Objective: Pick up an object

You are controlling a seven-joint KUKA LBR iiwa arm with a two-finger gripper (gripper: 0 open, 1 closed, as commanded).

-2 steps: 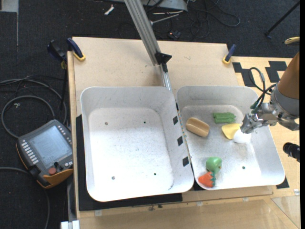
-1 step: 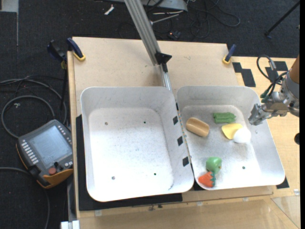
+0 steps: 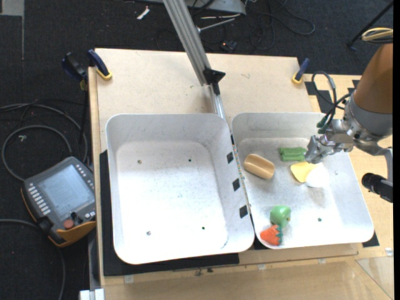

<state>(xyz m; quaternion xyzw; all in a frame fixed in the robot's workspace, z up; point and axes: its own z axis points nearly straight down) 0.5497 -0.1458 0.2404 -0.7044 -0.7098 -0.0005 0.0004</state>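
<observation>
Red-and-green toy (image 3: pixel 275 225) lies nearest — the gripper (image 3: pixel 314 157) hovers over the yellow piece (image 3: pixel 302 171), finger state unclear.

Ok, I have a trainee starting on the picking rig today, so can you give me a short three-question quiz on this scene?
1. True or false: the gripper hangs over the left bin.
2. Which item lies nearest the divider between the bins? A) green block B) bread roll C) yellow piece
3. Fill in: the red and green toy sits near the right bin's ____ edge, as the camera sees it.

Key: 1 false, it is over the right bin, close to the green block and yellow piece. 2 B. 3 lower.
</observation>
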